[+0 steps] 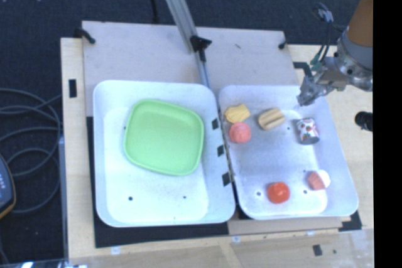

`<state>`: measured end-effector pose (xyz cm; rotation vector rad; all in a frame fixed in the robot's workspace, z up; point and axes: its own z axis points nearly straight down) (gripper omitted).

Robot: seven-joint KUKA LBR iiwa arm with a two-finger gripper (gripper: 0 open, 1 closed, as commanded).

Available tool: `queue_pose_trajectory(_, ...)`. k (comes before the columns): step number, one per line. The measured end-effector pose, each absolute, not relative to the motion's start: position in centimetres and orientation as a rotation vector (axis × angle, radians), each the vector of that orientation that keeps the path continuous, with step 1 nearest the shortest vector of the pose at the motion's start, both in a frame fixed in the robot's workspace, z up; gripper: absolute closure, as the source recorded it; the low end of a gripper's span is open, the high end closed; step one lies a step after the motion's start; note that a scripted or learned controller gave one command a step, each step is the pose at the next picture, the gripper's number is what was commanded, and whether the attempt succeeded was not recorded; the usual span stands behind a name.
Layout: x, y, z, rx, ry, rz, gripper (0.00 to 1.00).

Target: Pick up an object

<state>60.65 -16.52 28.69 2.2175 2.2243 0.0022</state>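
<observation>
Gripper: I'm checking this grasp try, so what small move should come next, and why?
Probably a short descent toward the silvery object. The gripper hangs over the right bin's back edge, just above and apart from that object, which lies nearest to it, with nothing held.

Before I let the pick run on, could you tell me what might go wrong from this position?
1. The gripper hangs by the right bin's far rim, so a straight descent could strike the rim.
2. The nearest thing, the small silver and red object, looks shiny and rounded, so it might slip.
3. The yellow piece, pink ball and tan piece lie close together, so reaching there may nudge neighbours.
</observation>
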Motion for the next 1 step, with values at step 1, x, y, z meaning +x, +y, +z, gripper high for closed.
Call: queue_pose_trajectory(1,60.64,-10.57,27.88,2.217,2.226,0.001,1.0)
